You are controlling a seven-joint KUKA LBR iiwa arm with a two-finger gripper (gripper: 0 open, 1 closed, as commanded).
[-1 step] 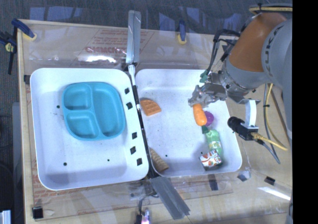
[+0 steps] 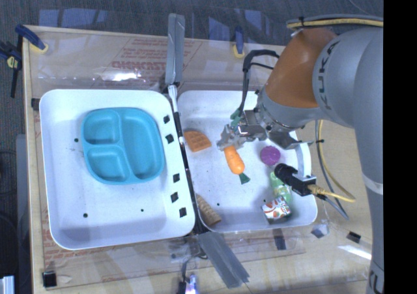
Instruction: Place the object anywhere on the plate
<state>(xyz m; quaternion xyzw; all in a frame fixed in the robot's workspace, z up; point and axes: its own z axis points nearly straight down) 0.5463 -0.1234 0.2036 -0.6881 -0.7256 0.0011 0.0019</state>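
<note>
My gripper [image 2: 232, 137] hangs over the right bin [image 2: 215, 107], w/ my grey arm [image 2: 345, 71] and its orange band [image 2: 296, 74] reaching in from the right. Fingertips sit just above the carrot [image 2: 234, 160], right at its top end; whether they're touching it I can't tell, and jaw state I can't make out either, the wrist body hides too much. Taking the carrot as landmark: it lies roughly mid-bin, orange body pointing up-left, green leafy end down-right. Left of it and a bit higher, a tan bread slice [image 2: 196, 139] lies near the bin's left wall. Right of the carrot, near it, a purple round item [image 2: 270, 154]. Below-right of the carrot, a green bottle-like thing [image 2: 279, 186] and below that a red/white/green can or packet [image 2: 277, 209], near the bin's lower right corner. Below-left of the carrot, a brown ridged piece [image 2: 208, 211] at the bin's lower left corner. Well left of the carrot, in the left bin [image 2: 58, 214], the blue plate [image 2: 122, 145] w/ three compartments lies flat.
</note>
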